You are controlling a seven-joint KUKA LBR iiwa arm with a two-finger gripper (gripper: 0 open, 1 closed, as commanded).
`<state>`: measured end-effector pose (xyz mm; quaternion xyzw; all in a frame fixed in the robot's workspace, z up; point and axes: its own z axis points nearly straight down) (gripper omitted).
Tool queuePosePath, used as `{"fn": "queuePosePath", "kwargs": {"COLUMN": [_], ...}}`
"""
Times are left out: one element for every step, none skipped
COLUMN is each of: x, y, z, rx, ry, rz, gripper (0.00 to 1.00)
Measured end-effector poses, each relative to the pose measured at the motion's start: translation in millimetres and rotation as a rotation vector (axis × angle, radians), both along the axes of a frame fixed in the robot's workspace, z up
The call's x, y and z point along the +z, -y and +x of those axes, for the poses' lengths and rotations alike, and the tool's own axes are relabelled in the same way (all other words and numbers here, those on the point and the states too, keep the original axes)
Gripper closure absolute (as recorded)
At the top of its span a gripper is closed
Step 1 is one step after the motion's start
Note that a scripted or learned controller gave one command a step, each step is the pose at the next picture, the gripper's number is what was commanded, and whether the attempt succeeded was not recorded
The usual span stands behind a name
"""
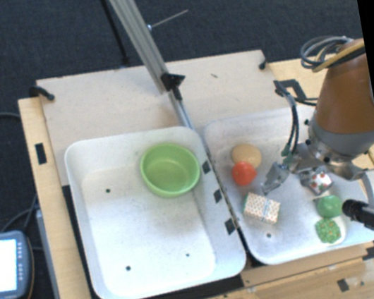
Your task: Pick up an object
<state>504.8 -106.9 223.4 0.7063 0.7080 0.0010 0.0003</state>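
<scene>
Left bin (110,280): lay on the tabletop (93,104), toward its left side; held one green bowl (170,170).
Bowl: sat upright near the left bin's back edge, toward its right corner, mouth up.
Right bin (291,252): lay just beside the left bin, their inner rims touching or nearly so.
Tan ball (246,153): rested near the right bin's back-left corner.
Red ball (243,172): sat touching the tan ball, on its front side, close to the bin's left edge.
Box (262,208): small, pale and patterned, lay tilted near the right bin's left edge, in front of the red ball.
Green ball (329,206): lay near the right bin's front-right corner.
Green block (328,230): speckled, sat just in front of the green ball, by the bin's front edge.
Arm (344,107): reached in over the right bin's right edge, orange band uppermost.
Gripper (304,173): hung over the middle of the right bin, between the box and the green ball; fingers lost among the metal parts, so could not tell whether spread or closed; saw no object between them.
Pole (143,42): rose slantwise from the tabletop's back, behind the bins' shared edge.
</scene>
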Motion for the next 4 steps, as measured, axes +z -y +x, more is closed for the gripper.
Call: {"fn": "queuePosePath", "kwargs": {"x": [0,-63,-116,-102], "y": [0,1,2,2], "z": [0,-2,-3,-1], "rx": [-0.002,-0.003,-0.003,-0.008], "ry": [0.001,-0.007,-0.007,0.002], "rz": [-0.001,-0.002,-0.001,0.0], "gripper": [0.0,0.0,0.0,1.0]}}
